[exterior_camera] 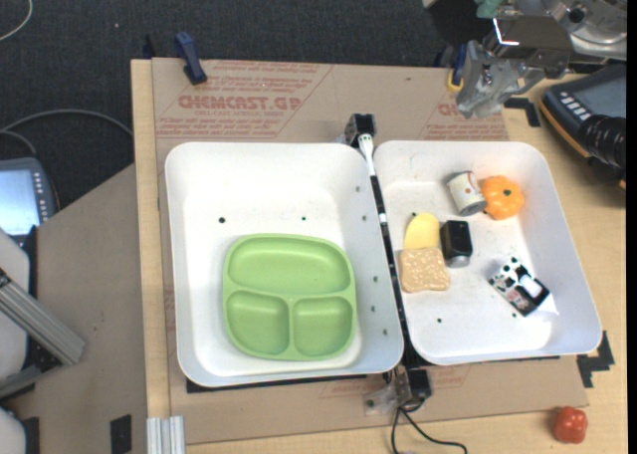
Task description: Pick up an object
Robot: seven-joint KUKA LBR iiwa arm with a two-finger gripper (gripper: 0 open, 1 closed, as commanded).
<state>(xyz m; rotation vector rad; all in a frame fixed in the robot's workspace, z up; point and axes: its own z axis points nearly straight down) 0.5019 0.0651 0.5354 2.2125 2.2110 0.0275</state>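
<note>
The right bin [567, 273] holds several small objects: an orange pumpkin [501, 197], a small grey-white can [463, 191], a yellow piece [422, 231], a black block [456, 241], a tan toast slice [424, 269] and a black-and-white item [519, 287]. My gripper [482, 91] hangs above the bench behind the right bin's far edge, away from all of them, with nothing seen between its fingers.
The left bin [189, 203] contains a green divided plate [290, 295]. A black clip [360, 128] sits where the bins meet at the back. A blue clamp [189, 56] is on the board's far left. A red object [569, 424] lies on the bench at front right.
</note>
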